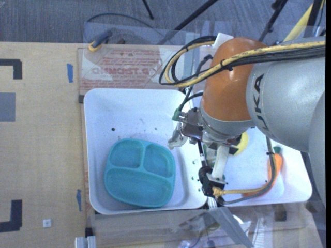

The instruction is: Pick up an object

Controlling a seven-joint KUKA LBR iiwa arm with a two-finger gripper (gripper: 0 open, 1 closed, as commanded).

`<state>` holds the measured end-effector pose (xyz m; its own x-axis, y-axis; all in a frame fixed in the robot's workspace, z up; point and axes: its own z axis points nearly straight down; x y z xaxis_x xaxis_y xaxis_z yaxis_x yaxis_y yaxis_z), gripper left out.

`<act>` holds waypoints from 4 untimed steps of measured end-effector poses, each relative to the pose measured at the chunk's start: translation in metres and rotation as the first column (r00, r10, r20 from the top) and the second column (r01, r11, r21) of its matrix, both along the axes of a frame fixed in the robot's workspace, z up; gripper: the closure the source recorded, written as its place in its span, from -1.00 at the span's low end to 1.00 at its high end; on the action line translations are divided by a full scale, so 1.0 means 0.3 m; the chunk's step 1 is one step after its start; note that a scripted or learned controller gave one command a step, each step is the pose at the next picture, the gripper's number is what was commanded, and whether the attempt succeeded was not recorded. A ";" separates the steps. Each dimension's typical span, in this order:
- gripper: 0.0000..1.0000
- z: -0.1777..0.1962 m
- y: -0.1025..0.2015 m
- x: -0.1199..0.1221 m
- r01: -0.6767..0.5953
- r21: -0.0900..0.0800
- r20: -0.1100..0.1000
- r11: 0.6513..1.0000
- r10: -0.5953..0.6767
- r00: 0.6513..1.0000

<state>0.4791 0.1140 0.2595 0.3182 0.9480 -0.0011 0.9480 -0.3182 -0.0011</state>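
A teal divided plate (139, 173) lies in the left bin (103, 99), toward its front. My gripper (177, 137) hangs below the orange wrist band (232, 81), over the wall between the two bins and just above and to the right of the plate's far right corner. Nothing shows in it. In the right bin (297, 187) a yellow object (242, 141) peeks out from under the arm, and an orange carrot-like object (278, 164) lies near the right wall. The arm hides most of the right bin.
A board with red lettering under clear plastic (121, 68) sits behind the left bin. Yellow and black cables (181, 61) loop off the arm. Bare wooden bench (41, 138) with blue tape marks lies to the left.
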 end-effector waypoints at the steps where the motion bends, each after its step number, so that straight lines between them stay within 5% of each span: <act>1: -1.00 -0.439 0.023 -0.004 0.155 0.001 -0.003 0.988 -0.155 0.988; 2: -1.00 -0.553 0.037 0.016 0.071 0.024 0.015 0.997 -0.072 0.997; 3: 1.00 -0.528 0.021 0.014 0.078 0.015 0.014 0.997 -0.078 0.997; 4: 1.00 -0.527 0.154 0.143 0.218 -0.019 0.003 0.976 -0.218 0.976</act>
<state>0.5220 0.1602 0.1015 0.5170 0.8558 -0.0184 0.8560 -0.5170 0.0078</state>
